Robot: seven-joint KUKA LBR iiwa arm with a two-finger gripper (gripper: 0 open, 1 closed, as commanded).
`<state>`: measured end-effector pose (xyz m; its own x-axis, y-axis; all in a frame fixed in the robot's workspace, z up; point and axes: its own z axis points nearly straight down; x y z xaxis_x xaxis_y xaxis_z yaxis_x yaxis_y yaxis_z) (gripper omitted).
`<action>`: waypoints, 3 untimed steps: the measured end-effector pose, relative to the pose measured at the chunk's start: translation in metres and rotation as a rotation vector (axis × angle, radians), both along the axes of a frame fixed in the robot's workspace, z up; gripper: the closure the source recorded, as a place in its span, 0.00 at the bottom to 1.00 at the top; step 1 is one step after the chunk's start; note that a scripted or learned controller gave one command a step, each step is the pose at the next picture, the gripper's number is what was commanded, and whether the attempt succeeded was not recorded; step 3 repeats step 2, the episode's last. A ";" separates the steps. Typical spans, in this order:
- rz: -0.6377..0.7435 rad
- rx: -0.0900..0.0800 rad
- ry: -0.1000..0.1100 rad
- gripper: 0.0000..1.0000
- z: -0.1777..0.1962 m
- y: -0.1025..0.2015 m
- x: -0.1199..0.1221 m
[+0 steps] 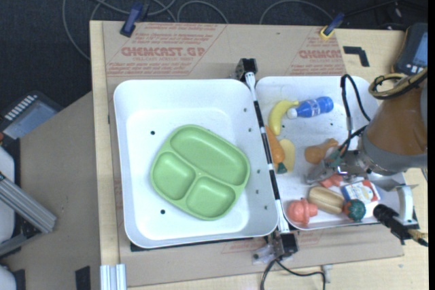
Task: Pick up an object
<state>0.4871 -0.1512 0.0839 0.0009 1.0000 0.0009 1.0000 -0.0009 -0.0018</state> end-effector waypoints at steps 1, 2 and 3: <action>-0.001 -0.002 -0.005 1.00 0.011 -0.001 0.001; 0.003 0.000 -0.004 1.00 0.101 0.082 0.018; 0.003 0.000 -0.004 1.00 0.101 0.082 0.018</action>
